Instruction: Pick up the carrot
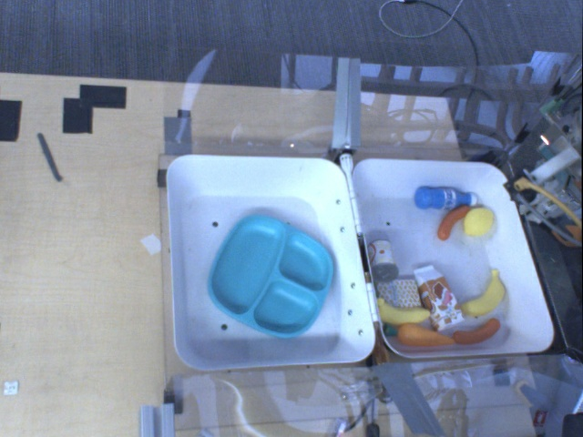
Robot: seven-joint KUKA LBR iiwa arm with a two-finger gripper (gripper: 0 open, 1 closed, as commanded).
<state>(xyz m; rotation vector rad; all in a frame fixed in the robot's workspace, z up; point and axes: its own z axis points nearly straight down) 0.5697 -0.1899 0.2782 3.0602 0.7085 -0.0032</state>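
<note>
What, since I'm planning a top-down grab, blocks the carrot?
Nothing covers the carrot. A carton and a banana crowd its far side, a sausage its right end, the bin wall its near side.

Bench (91, 271): pale wood top. Directly on it: two white bins side by side, left bin (182, 271) and right bin (524, 271); black tape patches (91, 107) at far left; a grey pen (49, 156).

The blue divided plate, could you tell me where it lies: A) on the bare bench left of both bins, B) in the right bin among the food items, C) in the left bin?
C: the blue divided plate lies on the floor of the left bin, while the carrot lies in the right bin.
</note>
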